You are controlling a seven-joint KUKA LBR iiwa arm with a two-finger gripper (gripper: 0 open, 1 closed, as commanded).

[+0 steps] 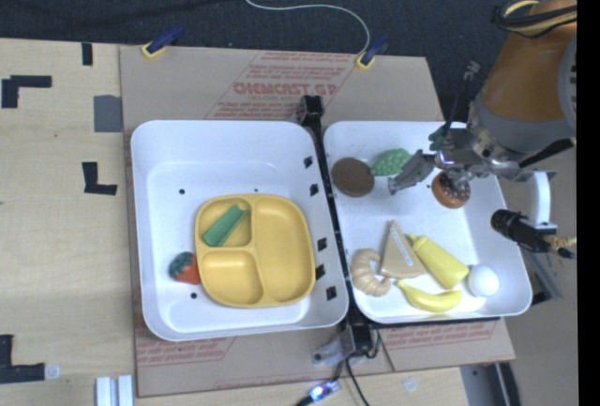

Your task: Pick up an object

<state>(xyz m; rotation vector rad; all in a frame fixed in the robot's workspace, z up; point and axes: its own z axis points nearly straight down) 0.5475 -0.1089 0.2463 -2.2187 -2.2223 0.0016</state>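
Note:
My gripper (427,179) hangs over the upper part of the right bin (511,301), open, with nothing between its fingers. One grey finger (407,177) points left toward a green leafy piece (390,160). A small brown doughnut (452,192) lies just right of and below the gripper. A round brown cookie (352,176) rests at the bin's left wall. Toward the front lie a sandwich wedge (401,254), a yellow mustard bottle (439,262), a banana (431,299), a white egg (484,281) and a tan croissant (367,271).
The left bin (159,160) holds a yellow divided tray (272,254) with a green piece (225,226) in one compartment. A red and green item (185,268) lies beside the tray. A black clamp (311,108) joins the bins at the back.

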